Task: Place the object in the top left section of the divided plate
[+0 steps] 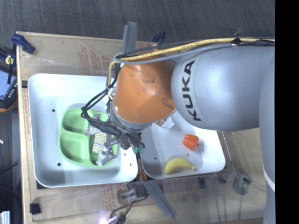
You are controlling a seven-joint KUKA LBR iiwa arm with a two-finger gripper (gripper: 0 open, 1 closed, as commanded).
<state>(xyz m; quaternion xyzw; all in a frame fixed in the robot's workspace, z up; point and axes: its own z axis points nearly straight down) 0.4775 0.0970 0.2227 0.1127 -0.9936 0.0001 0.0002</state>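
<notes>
– Looking for the object, which piece do you mean?

– I take it to be the small patterned piece. It lies on the green plate, in the part towards the plate's right edge, right up against the gripper.

– Is it held?

– I cannot tell. The wrist and cables hide the tip, so whether the gripper is spread or closed is not visible, nor whether the piece is touching it.

– How would it handle?

– It looks flat, thin and light, perhaps card or soft plastic, so it may flex or slide on the smooth plate. I would take it across its narrow width, near the middle, with a gentle squeeze. Lying flat, it may be hard to get under.

– And the count?

– Two white bins sit on the counter: the left bin carries one plate and that one piece. The right bin carries one banana near its lower edge and one orange block just above it, both well apart from the plate. One arm, one gripper.
</notes>
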